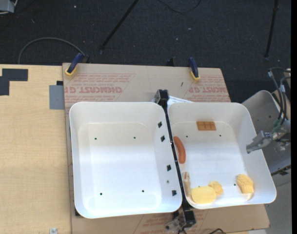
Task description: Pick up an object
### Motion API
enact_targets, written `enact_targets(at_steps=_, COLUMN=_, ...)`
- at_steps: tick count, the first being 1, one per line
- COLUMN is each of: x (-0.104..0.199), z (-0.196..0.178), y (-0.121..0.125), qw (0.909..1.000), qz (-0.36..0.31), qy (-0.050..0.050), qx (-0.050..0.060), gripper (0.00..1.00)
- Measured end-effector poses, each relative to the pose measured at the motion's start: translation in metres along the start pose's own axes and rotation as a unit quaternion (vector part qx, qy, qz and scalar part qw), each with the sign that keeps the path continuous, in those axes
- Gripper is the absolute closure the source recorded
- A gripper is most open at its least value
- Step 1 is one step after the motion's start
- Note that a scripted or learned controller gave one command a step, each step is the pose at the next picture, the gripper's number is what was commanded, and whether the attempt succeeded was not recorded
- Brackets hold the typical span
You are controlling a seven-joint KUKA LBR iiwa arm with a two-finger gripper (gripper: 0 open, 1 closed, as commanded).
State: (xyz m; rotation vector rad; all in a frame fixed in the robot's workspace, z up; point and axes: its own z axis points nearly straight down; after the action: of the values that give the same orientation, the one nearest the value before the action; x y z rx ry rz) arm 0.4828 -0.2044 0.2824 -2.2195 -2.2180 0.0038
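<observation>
Bright, even overhead light, mild glare on the white bins [119,112], slightly soft focus.

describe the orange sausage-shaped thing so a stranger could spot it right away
Of the two white bins, look in the right-hand bin. Along its left wall, beside the divider, lies the orange sausage. It is long, slim and reddish orange, while its neighbours are yellow lumps or a flat brown square.

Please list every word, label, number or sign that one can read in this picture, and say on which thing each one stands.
"CHEMCAST G P": red print on the brown board under the two bins, seen upside down; the last letters are uncertain.
A second line under it, and the repeats of the print elsewhere on the board: too blurred to read.
White bins, food pieces: no text.
</observation>
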Motion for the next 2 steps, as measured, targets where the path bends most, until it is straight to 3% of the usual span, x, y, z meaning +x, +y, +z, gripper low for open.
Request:
enact_targets(at_steps=1, x=0.000, z=-0.002, y=0.001, qw=1.0000, qz=0.000, qy=0.000, qx=-0.002, gripper=0.00)
enact_targets(at_steps=2, x=0.008, z=0.057, y=0.004, qw=1.0000, qz=-0.001, qy=0.000, qx=0.001, gripper=0.00)
